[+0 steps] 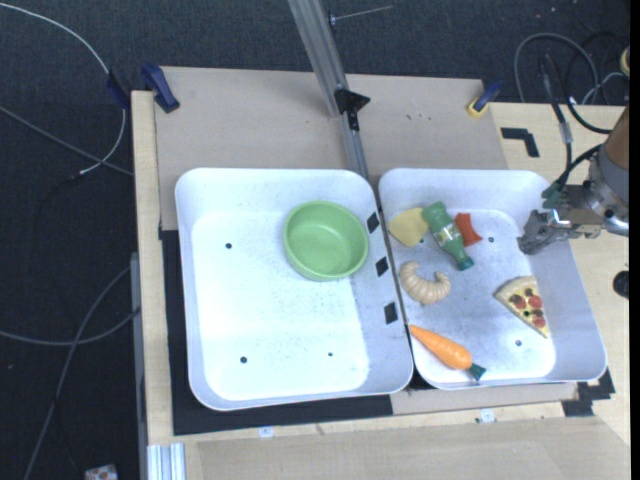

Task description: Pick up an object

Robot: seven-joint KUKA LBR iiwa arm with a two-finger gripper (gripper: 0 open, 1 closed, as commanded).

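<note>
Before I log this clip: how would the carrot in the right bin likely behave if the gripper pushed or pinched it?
The carrot looks like a smooth, rigid toy, so probably light and stiff. Its round, tapered body lies flat near the right bin front edge; a sideways push could roll or pivot it. A pinch on the taper might slip.

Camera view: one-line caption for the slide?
Gripper at right bin's edge above pizza slice; green bowl in left bin.
</note>
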